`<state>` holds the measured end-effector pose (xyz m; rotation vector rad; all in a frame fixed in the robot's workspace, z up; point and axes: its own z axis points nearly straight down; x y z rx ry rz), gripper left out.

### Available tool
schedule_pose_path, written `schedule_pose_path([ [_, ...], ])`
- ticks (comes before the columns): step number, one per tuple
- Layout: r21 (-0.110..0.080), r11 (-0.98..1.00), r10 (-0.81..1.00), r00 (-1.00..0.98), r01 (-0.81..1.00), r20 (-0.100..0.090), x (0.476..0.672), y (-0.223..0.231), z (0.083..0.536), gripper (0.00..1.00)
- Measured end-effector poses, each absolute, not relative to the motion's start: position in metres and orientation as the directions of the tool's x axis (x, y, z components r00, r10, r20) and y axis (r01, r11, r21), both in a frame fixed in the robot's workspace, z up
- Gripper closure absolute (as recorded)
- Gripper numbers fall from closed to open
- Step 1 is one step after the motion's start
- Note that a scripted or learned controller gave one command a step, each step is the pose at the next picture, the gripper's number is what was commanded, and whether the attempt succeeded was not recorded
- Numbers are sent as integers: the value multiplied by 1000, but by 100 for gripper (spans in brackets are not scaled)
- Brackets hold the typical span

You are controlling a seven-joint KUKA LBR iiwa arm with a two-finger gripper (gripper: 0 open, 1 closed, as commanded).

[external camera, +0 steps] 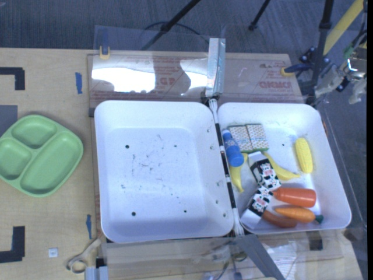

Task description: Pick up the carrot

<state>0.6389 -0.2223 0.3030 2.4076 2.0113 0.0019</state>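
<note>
Lying flat at the near edge of the right bin (278, 120): the carrot (298, 214), green stub toward the right wall, pressed against a plump orange-red piece (295, 196) behind it and a brown sausage (277, 219) at its thin end. Probably a light, stiff, smooth plastic toy, likely to skid or roll if pinched off-centre, so best taken across the thicker middle, closing from above with room kept from both neighbours. Cannot tell how the jaws stand.
</note>
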Motion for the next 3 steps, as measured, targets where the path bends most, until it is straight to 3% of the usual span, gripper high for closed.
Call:
schedule_pose_path([
  [1, 0, -47, 999, 47, 999, 1, 531, -193, 237, 0],
  [2, 0, 128, 992, -128, 992, 1, 480, -154, 171, 0],
  [3, -2, -53, 999, 53, 999, 2, 497, -117, 136, 0],
])
